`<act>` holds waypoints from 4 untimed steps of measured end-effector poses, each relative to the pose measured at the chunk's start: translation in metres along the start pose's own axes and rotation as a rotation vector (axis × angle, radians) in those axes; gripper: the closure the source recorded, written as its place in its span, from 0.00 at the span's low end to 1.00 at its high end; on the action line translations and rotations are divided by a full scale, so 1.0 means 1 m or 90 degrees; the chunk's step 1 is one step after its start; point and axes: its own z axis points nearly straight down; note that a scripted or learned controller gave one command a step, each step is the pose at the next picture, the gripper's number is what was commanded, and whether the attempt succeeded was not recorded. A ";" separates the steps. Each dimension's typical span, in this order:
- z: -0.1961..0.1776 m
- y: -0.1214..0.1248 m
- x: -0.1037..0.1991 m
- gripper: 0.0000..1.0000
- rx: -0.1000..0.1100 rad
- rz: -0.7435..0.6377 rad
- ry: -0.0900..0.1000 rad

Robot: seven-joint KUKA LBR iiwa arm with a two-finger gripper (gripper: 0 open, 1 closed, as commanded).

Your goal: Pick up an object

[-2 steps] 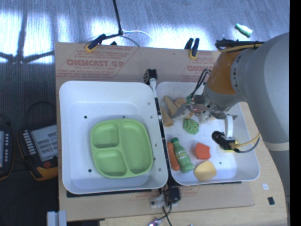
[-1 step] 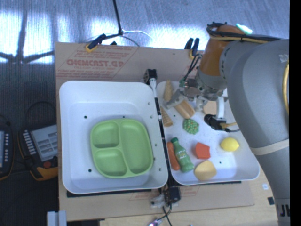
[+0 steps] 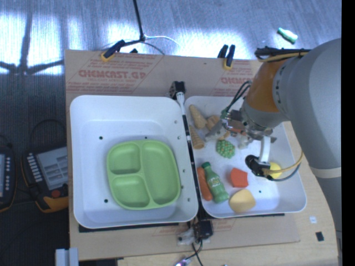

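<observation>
Nearest, along the right bin's front wall, a yellow lump sits beside a red block, with a green bottle and an orange carrot lying side by side to their left, long axes running front to back. The left bin holds a green tray with three compartments.

Further in, a green knobbly ball rests mid-bin. The gripper hangs just behind and to the right of it, over a cluster of small brownish items at the bin's back; a tan cone lies left of those, pointing front to back. The wrist blocks the fingers, so I cannot tell whether they are spread, closed, or around anything.

The ball looks like the likeliest target: it lies just forward and left of the gripper, and being round it needs no particular wrist turn. The crowd of pieces under the gripper could foul a descent there.
</observation>
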 end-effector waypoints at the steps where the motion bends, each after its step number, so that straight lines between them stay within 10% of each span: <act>1: 0.001 0.054 -0.057 0.00 0.000 0.036 0.000; 2: 0.000 -0.001 0.007 0.00 0.000 0.149 0.000; 3: -0.001 -0.060 -0.002 0.00 -0.004 0.021 0.000; 4: 0.001 0.038 -0.062 0.00 -0.002 0.003 -0.001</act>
